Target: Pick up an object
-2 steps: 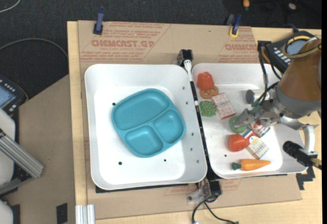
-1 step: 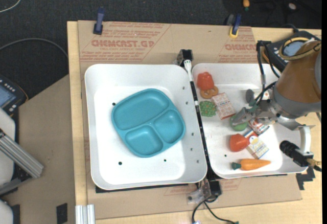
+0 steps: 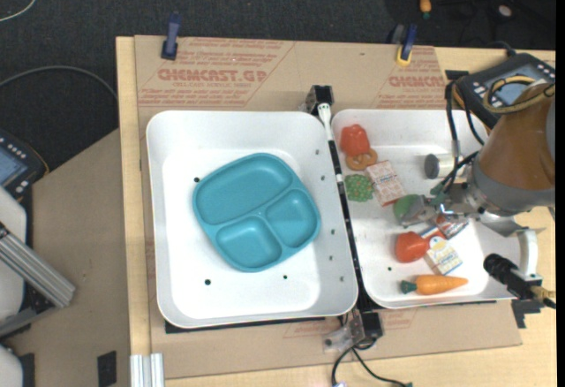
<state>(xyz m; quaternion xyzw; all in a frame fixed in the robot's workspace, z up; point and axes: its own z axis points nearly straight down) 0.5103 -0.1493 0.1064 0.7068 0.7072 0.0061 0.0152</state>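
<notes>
- Camera view: your gripper [image 3: 439, 216] sits low in the right bin [image 3: 388, 288], among the toys; you cannot tell its state from here.
- Red tomato [image 3: 411, 246] lies just left of it; carrot [image 3: 434, 284] near the front wall, green broccoli [image 3: 358, 188] by the divider.
- Left bin [image 3: 177, 279] holds a teal divided plate [image 3: 256, 210].

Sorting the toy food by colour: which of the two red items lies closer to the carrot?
The red piece just above the carrot; the other red one sits at the bin's far end.
</notes>
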